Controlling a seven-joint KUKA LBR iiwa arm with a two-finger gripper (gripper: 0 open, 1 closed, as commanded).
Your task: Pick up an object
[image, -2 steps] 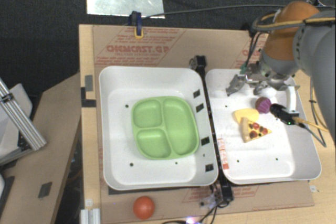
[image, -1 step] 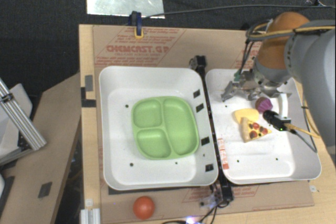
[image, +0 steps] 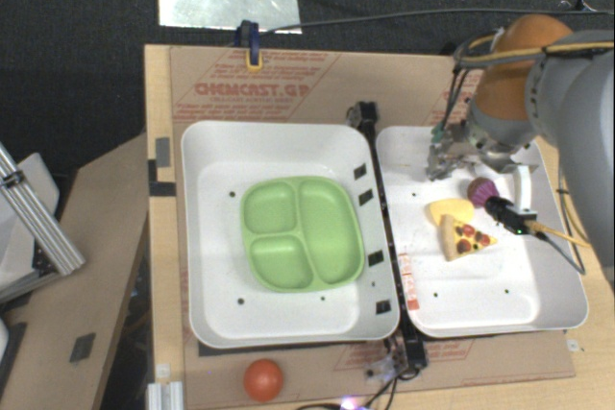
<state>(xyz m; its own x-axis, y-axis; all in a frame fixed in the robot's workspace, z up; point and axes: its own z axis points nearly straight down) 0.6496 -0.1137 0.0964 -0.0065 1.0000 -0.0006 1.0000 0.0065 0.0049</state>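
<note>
**Camera view: gripper low in the right bin, nothing in its grasp that I can confirm**

Nearest me, an orange ball [image: 262,379] sits on the bench outside the bins, out of play. Behind it, the left bin [image: 207,206] holds a green divided plate [image: 301,231] lying flat in the middle, well apart from the arm.

In the right bin [image: 500,302], the candidates cluster together: a toy pizza slice [image: 466,238] lies flat, just beside a yellow piece [image: 450,210], with a purple object [image: 481,190] a little farther back. I judge any of them a fair target.

Farther still, the gripper [image: 444,160] hangs low over the bin's back corner, near the purple object but apart from it. I cannot tell how far its fingers are spread, and I see nothing between them. I would treat the pick as not yet made.
</note>
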